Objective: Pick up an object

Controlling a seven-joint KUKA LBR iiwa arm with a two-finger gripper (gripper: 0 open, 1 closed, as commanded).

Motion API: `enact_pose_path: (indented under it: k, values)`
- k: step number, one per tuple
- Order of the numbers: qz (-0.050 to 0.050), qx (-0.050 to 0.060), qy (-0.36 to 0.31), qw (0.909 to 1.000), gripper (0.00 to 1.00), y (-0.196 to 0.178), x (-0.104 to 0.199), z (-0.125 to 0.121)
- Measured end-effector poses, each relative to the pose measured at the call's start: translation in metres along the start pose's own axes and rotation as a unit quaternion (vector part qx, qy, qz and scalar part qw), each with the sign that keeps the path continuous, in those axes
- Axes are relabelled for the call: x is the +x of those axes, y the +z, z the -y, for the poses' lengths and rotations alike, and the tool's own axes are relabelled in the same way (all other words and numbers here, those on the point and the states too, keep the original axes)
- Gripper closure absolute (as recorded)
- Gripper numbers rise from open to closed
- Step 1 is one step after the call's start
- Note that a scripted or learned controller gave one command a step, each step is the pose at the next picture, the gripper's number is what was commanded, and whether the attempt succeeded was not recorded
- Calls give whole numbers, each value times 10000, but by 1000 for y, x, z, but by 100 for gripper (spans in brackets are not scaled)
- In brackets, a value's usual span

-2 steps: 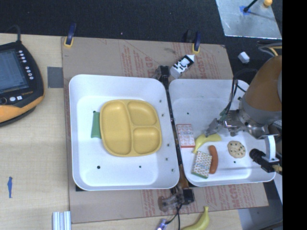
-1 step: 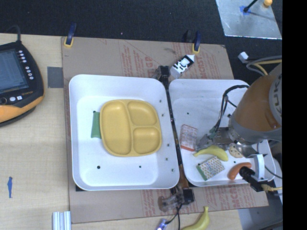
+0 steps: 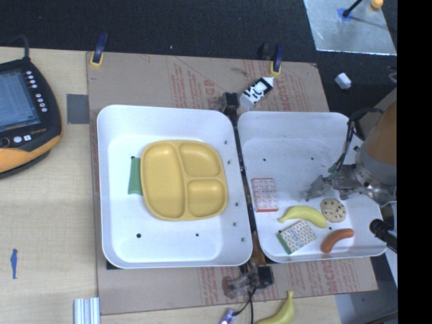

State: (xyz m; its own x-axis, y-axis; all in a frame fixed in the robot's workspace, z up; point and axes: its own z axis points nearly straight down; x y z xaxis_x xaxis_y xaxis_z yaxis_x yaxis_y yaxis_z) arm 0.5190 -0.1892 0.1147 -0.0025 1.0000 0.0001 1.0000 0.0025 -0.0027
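The right bin (image 3: pixel 290 130) holds several small things. A red and white packet (image 3: pixel 264 194) lies by its left wall. A yellow banana (image 3: pixel 304 214), a round speckled cookie (image 3: pixel 333 210), a patterned packet (image 3: pixel 297 235) and an orange sausage (image 3: pixel 337 239) lie near its front. My gripper (image 3: pixel 325 187) hangs at the bin's right side, just above the cookie and to the right of the red packet. It is open, with nothing between its fingers. The grey arm (image 3: pixel 378 155) comes in from the right.
The left bin (image 3: pixel 115 181) holds a yellow divided plate (image 3: pixel 183 179) lying on a green flat piece (image 3: pixel 134 175). A second banana (image 3: pixel 283 309) lies on the bench in front of the bins. A control pendant (image 3: pixel 23 117) sits at far left, and a black and white object (image 3: pixel 257 90) lies behind the bins.
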Motion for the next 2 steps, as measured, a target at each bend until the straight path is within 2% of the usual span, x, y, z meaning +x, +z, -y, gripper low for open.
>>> enact_pose_path:
  k: [1,2]
  values:
    - [-7,10,-24,10000,0,24,53,30]
    - [3,11,-50,10000,100,13,52,29]
